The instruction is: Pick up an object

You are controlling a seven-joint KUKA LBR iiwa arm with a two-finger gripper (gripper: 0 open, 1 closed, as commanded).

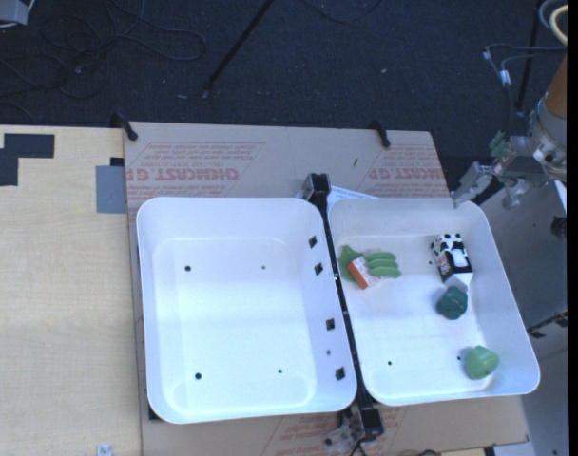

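Four objects are being held in the right bin [503, 283]: green pods [370, 265], a black-and-white carton [451, 256], a teal lump [452, 302], a green cup [479, 361]. The claw's [479, 180] state cannot be told; it is being kept outside the bin's far corner.

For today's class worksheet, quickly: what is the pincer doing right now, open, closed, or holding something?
Pincer: cannot be told; it hangs just outside the right bin's upper right corner, with nothing seen in it.
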